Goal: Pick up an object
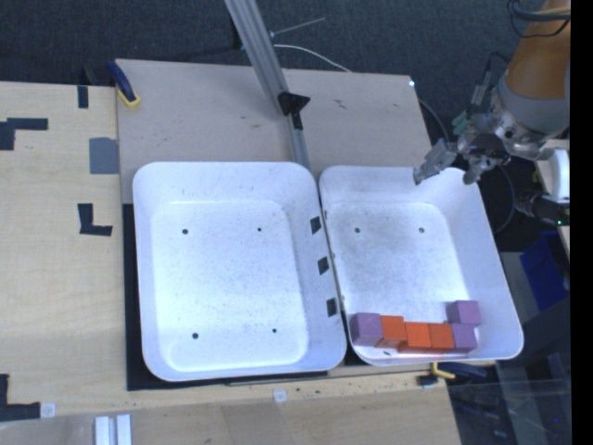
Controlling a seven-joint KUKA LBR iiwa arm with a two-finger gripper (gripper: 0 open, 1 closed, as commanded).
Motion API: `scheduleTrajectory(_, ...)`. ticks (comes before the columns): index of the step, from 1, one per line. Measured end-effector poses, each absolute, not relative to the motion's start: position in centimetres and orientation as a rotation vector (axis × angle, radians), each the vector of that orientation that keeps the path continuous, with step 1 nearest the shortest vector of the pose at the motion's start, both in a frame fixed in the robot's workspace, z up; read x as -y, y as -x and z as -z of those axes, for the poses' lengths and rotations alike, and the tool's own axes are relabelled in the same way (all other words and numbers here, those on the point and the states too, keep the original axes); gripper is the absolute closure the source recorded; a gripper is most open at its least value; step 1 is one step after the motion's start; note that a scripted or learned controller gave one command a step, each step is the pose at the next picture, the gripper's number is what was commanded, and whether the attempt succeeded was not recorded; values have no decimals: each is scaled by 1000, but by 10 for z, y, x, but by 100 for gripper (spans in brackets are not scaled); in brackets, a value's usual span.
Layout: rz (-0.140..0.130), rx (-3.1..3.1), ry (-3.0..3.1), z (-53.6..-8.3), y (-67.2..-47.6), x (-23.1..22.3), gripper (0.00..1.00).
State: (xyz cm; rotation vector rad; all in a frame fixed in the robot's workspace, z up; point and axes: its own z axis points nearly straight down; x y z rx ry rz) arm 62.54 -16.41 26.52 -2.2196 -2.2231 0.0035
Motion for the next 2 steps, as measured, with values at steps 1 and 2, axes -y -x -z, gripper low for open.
scheduleTrajectory(1,1,2222,2222,-305,-561,151,0)
scheduleTrajectory(2,-5,2216,2220,-293,-492,145,0)
